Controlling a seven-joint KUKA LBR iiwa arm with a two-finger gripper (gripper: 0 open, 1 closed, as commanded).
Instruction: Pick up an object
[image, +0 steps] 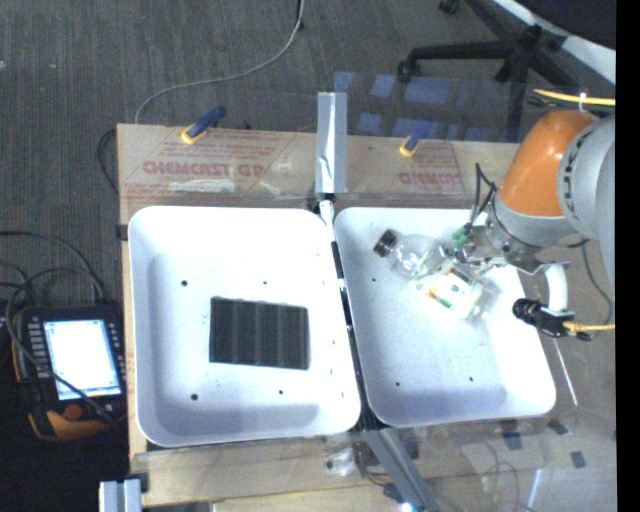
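I see the clear plastic bottle (408, 256) lying just left of my tool (468, 262); its grip state I cannot tell.

Illumination even and bright from overhead; both white bins (240, 225) near overexposure; soft shadows at bin walls; floor toward 9 o'clock dim; overall focus slightly soft.

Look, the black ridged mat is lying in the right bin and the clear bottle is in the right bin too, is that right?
Not quite. The black ridged mat lies in the left bin, not the right one. The clear bottle is in the right bin, as you said. The camera view shows both.
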